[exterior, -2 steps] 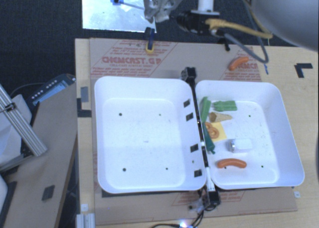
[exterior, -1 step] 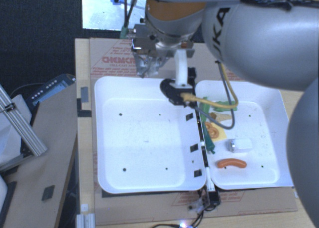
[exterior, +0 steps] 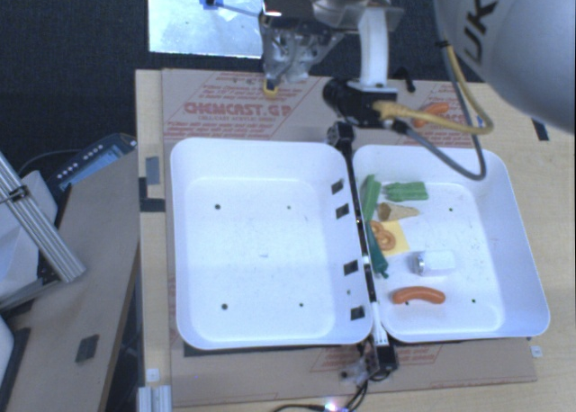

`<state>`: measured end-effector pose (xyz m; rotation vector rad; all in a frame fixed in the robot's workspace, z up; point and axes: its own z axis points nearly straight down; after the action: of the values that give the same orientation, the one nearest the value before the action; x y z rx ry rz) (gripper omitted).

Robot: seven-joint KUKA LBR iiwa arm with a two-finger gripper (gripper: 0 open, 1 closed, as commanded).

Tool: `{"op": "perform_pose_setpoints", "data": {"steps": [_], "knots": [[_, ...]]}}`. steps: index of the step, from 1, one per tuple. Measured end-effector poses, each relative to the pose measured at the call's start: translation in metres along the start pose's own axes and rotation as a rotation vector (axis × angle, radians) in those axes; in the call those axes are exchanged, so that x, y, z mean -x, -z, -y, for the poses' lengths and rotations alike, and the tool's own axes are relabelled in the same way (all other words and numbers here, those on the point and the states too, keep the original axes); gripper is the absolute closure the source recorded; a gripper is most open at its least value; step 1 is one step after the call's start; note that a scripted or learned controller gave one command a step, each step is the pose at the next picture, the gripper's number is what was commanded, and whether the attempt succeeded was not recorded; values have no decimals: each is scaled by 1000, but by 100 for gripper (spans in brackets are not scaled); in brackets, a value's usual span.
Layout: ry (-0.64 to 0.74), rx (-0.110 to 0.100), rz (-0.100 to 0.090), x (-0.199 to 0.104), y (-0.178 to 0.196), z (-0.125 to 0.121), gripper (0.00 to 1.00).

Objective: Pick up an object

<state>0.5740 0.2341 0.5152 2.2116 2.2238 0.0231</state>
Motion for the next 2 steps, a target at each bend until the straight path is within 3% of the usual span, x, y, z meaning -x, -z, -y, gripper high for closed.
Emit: {"op": "perform_pose_setpoints", "data": {"steps": [1,2], "knots": [[-5,-27,11,1,-134,19,100],[0,-2,1,0,-19,4,100]]}}
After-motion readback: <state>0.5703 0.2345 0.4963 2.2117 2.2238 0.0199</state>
